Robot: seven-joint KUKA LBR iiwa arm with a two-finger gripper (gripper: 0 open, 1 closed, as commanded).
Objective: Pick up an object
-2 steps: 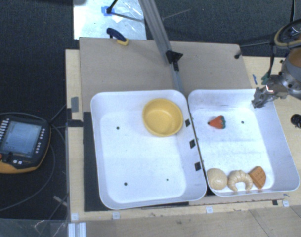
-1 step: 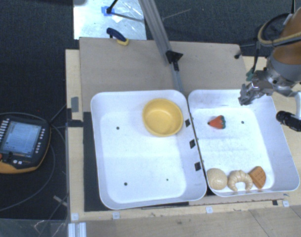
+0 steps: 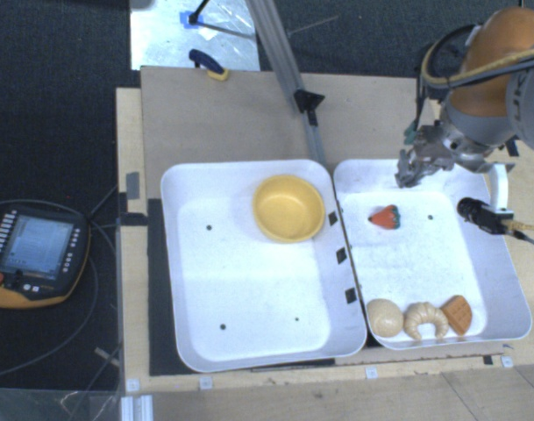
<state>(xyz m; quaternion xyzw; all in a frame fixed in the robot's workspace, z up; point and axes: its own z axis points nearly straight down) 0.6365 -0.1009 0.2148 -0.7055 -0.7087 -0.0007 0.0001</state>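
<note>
A: Gripper [image 3: 410,175] position, state?
B: Over right white bin's [image 3: 503,274] far edge; finger state can't be told.
A: Objects?
B: Small red strawberry-shaped toy [image 3: 384,217] lies just beside it, mid-bin, untouched.

You see the gripper [image 3: 409,175] over the right bin's [image 3: 503,310] far edge, apart from the strawberry [image 3: 385,217] at mid-bin, with a bun [image 3: 384,317], croissant [image 3: 427,319] and waffle piece [image 3: 458,314] along its near wall, and a yellow bowl [image 3: 288,207] in the left bin [image 3: 249,323].
</note>
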